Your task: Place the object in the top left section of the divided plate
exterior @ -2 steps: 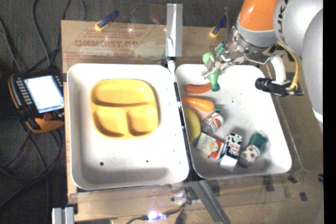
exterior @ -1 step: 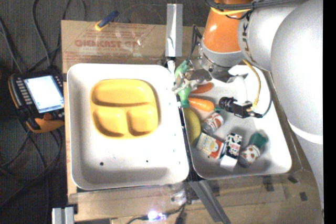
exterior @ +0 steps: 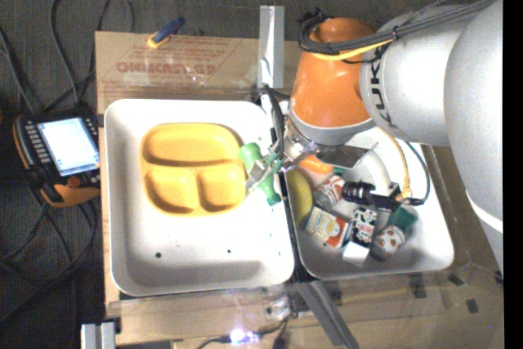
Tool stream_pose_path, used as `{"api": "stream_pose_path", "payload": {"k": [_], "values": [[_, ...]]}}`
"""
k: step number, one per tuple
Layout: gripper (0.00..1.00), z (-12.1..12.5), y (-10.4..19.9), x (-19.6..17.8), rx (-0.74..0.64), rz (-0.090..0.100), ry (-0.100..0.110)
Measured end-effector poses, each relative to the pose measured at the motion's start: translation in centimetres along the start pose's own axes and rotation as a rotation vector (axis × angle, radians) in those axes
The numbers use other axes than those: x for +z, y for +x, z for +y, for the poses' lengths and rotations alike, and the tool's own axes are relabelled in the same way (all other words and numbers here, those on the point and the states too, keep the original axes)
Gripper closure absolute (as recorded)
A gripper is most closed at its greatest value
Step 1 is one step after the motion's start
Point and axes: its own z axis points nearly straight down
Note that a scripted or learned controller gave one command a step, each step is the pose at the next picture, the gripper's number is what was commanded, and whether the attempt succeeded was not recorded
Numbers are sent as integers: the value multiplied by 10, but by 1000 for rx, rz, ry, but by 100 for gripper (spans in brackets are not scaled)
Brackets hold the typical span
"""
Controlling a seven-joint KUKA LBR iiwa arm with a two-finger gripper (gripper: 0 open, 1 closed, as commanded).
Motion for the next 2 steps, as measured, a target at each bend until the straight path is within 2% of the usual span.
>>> {"api": "stream_pose_path", "payload": {"k": [1,2], "values": [[100,65,37,19,36,0,1],[0,65,37,19,37,0,0]]}}
